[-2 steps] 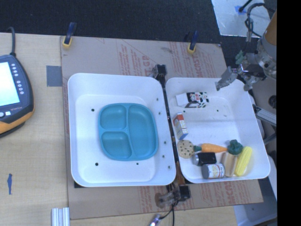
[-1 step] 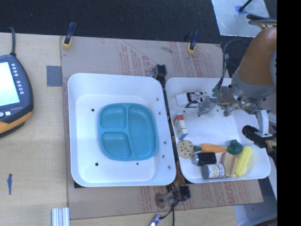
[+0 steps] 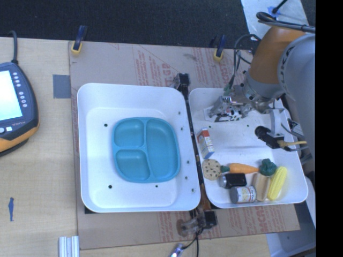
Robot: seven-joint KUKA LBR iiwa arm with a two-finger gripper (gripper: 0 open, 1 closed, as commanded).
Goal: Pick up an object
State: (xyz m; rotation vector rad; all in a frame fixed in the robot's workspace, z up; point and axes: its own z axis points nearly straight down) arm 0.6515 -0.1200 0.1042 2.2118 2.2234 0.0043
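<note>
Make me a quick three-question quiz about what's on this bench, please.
1. True or false: the blue divided plate lies in the same bin as the carrot.
2. Which sits nearest the corn cob? A) cookie B) broccoli C) blue divided plate
3. Fill in: the gripper hovers over the ____ bin.

Key: 1 false; 2 B; 3 right

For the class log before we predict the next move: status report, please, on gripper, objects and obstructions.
Gripper low at right bin's far end, over a small black-and-white item; grasp unconfirmed. Carrot, corn, can lie untouched along near side. Nothing blocking.
</note>
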